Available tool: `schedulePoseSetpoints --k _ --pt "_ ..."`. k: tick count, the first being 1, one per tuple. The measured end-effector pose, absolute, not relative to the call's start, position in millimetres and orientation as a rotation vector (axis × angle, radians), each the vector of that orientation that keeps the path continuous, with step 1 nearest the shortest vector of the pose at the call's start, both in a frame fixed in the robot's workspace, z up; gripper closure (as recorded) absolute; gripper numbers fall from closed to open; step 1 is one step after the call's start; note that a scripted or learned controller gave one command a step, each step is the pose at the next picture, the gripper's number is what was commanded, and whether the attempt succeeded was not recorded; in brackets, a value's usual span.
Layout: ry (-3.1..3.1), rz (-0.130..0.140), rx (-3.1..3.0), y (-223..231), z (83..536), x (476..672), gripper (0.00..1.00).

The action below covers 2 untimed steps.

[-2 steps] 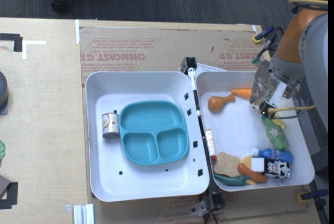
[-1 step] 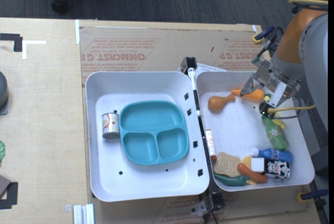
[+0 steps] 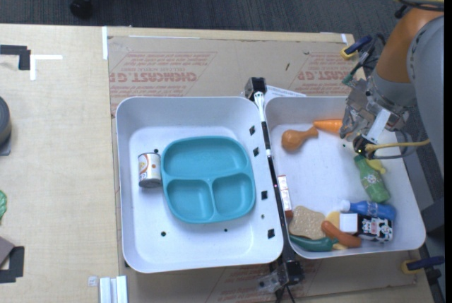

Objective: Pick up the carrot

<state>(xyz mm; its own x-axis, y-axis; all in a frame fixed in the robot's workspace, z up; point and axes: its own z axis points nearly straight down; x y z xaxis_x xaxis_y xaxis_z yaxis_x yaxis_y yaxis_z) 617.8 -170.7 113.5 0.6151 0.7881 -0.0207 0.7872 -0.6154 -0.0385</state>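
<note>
Two white bins sit side by side. The carrot [image 3: 329, 126] lies in the right bin [image 3: 318, 174], just right of the chicken drumstick [image 3: 298, 137]. The gripper [image 3: 355, 131] hovers beside its thick end, fingers apart. It should come down straight over the middle, then squeeze.

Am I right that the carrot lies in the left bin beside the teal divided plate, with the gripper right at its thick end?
Not quite: the carrot lies in the right bin, near its far wall, and the gripper is at its thick end. The teal divided plate sits in the left bin. The camera view shows this.
</note>
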Motion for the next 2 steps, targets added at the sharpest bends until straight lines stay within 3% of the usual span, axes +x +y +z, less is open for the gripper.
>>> schedulePoseSetpoints --k 1,2 --pt "-1.366 0.056 -2.8 -170.5 113.4 617.8 0.0" --pt "-1.373 0.06 -2.797 -170.9 122.5 617.7 1.0"
